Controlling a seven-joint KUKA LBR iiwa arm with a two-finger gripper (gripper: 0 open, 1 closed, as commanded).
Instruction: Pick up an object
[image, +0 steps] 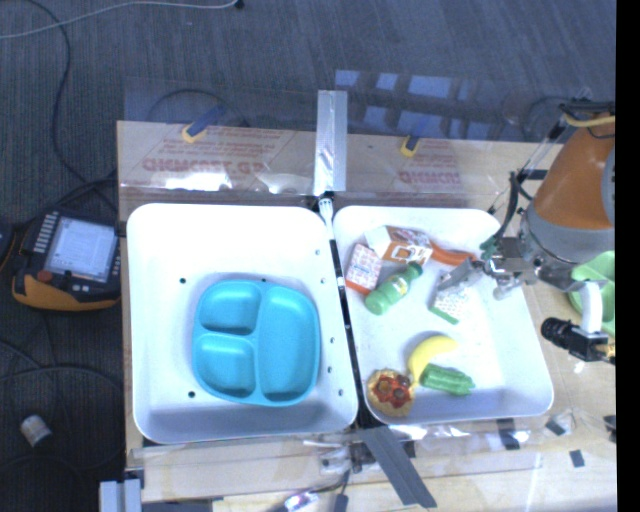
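hovering gripper beside carrot

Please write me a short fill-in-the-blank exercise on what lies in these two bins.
1. The blue tray lies in the ____ bin.
2. The banana lies in the ____ bin.
3. The tray has ____ compartments.
4. The bottle is ____ in colour.

Missing words: left; right; three; green

In the right white bin, bare floor lies open along the right side and lower right corner. A green plastic bottle, yellow banana and green pepper-like toy crowd the left and centre.
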